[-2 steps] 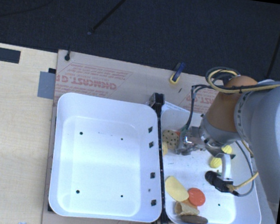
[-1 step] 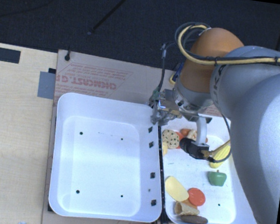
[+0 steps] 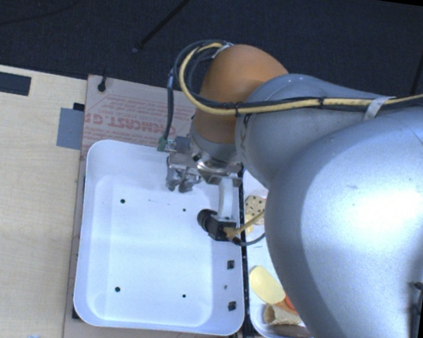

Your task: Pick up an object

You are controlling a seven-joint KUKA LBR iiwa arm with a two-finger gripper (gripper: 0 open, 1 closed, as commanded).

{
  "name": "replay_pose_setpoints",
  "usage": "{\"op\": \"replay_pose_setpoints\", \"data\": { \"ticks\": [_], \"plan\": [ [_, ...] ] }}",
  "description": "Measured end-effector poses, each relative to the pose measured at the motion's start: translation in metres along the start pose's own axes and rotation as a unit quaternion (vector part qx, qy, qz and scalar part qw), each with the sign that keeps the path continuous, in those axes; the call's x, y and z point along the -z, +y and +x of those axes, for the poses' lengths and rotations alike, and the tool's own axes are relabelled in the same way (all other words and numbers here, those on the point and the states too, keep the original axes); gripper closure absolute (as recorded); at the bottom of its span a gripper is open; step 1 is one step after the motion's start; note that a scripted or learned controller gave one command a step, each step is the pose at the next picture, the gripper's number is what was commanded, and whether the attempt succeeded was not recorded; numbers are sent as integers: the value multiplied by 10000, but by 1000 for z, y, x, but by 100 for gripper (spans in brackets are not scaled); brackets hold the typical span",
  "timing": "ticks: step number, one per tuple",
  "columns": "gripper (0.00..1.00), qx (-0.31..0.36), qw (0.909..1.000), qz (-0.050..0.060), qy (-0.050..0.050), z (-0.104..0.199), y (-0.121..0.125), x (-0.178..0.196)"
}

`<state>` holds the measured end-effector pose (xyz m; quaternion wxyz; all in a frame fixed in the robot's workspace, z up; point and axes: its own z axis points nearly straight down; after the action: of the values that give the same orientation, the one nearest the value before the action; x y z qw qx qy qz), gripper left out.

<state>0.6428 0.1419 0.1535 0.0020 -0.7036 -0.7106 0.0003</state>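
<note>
Several small things lie in the right bin [image 3: 255, 320], and any of them would do for the pick. My gripper [image 3: 181, 180] hangs over the far edge of the left bin [image 3: 141, 272], with nothing visible in it. At this slant I can't tell whether it is released or clenched. A yellow piece [image 3: 267, 284] sits well off to the right of my gripper and lower in the view, across the divider between the bins. A brown piece [image 3: 284, 318] lies just past it, half under my own arm. A speckled tan piece [image 3: 253, 206] is nearer, just right of my gripper and close to the divider. A black lump [image 3: 210, 222] with a yellow cable sits between me and the divider. It could be an object or part of the rig, so I'm skipping it. My best bet is the yellow piece, which looks smooth, rounded and light, maybe a plastic toy. I'd guess it is stiff enough to squeeze but slick, so it could squirt out of a pinch. I'd take it across its narrow width near the middle, not at the tapered end. The speckled one looks flat and thin, so it would be hard to get under on the bin floor and likely to slide. The brown one is too hidden to judge. All of them sit close to a wall or the divider, so there is little room on that side.
</note>
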Motion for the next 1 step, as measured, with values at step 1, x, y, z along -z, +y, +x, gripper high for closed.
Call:
{"op": "replay_pose_setpoints", "data": {
  "ticks": [1],
  "plan": [
    [100,-69,10000,-13,-21,-58,-10,43]
  ]
}}
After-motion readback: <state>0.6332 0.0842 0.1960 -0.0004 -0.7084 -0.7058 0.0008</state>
